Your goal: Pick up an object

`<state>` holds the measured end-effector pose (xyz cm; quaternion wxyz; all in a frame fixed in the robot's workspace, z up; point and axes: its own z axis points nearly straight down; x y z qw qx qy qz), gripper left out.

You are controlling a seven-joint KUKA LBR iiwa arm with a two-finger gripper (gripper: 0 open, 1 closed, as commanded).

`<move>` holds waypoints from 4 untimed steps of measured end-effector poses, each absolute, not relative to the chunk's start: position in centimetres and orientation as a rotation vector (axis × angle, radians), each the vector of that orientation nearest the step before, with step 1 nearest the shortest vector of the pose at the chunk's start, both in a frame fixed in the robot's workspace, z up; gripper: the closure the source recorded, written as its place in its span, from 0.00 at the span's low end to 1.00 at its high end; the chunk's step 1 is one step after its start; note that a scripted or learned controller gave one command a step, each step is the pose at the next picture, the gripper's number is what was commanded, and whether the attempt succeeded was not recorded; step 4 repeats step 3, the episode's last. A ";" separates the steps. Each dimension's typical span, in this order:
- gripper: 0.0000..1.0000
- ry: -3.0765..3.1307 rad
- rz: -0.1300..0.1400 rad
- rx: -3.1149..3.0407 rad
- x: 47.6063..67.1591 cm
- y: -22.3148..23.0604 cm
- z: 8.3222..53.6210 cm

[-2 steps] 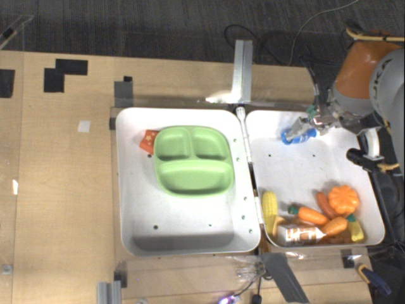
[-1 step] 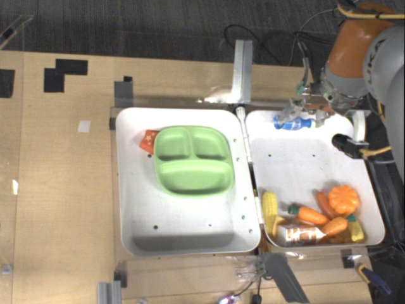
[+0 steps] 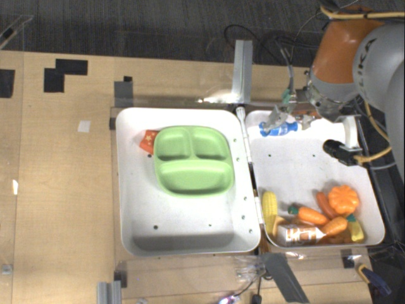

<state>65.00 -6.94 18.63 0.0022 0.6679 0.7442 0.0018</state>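
Observation:
My gripper (image 3: 283,114) hangs low over the far left corner of the right bin (image 3: 304,170), at the end of the grey arm with its orange band (image 3: 335,49). A small blue object (image 3: 278,129) lies right under and against the gripper's tip; I cannot tell whether it is gripped or only touched. At the right bin's near end lies a heap of toy food: a corn cob (image 3: 270,209), a carrot (image 3: 310,215), an orange pumpkin (image 3: 343,199) and a brown bottle (image 3: 300,234).
The left bin (image 3: 136,220) holds a green divided plate (image 3: 192,159) with a red item (image 3: 147,142) peeking out at its left edge. A black part (image 3: 338,151) on a cable hangs over the right bin's right side. A metal post (image 3: 242,68) stands behind the bins.

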 end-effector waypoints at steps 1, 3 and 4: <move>1.00 2.273 0.006 2.165 58.4 -2.7 20.2; 1.00 2.175 0.004 2.266 53.1 -3.9 21.5; 1.00 2.175 0.004 2.266 53.1 -3.9 21.5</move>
